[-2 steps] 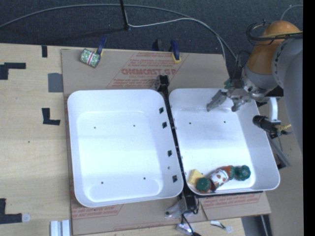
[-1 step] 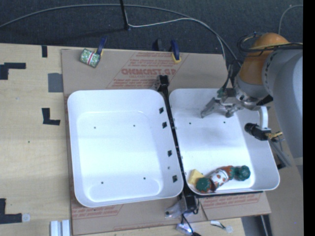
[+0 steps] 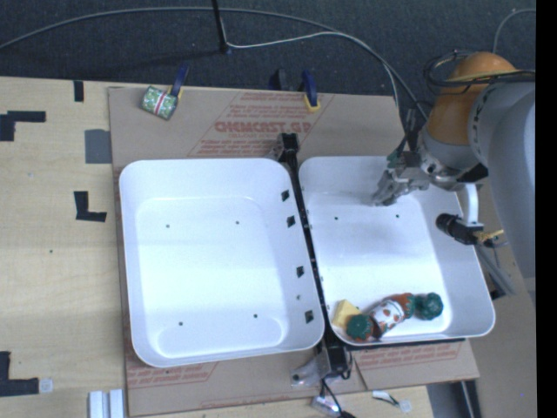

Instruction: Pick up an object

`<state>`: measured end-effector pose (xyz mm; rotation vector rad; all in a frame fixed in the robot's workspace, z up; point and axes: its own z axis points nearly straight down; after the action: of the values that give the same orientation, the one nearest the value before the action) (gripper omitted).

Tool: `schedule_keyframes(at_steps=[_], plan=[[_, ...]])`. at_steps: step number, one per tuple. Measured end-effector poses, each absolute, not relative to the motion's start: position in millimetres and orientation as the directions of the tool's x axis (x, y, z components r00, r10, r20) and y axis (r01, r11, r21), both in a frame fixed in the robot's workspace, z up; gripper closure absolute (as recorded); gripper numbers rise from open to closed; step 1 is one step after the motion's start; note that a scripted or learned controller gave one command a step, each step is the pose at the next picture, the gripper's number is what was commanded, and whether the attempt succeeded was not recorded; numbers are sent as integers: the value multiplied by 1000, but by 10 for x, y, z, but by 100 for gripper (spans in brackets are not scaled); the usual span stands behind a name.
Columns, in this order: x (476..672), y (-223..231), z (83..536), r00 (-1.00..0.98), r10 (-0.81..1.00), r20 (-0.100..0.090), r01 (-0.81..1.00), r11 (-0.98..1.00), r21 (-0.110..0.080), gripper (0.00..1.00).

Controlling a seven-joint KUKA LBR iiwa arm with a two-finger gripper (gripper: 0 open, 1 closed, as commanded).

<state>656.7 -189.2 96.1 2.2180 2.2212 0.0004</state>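
Note:
Along the near edge of the right bin point(image 3: 452, 273) lies a cluster of small objects: a yellow block point(image 3: 345, 311), a green ball point(image 3: 359, 326), a red and white toy point(image 3: 390, 313) and a dark green piece point(image 3: 427, 305). My gripper point(image 3: 389, 190) hangs over the far right corner of that bin, well apart from the cluster. Nothing shows between its fingertips, which point down and left toward the bin floor.
The left bin point(image 3: 139, 233) sits beside the right one, with a black divider point(image 3: 300, 233) between them. A small green and white object point(image 3: 158, 102) lies on the cardboard beyond the bins. Cables run across the dark floor at the back.

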Motion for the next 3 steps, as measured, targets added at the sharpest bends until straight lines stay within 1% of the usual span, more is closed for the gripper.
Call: schedule_keyframes(at_steps=[1, 3], plan=[[6548, -1946, 1575, 0, 1000, -1, 1000, 0, 5, 100], [6516, -2082, 2502, -1, 1000, -1, 1000, 1, 4, 100]])
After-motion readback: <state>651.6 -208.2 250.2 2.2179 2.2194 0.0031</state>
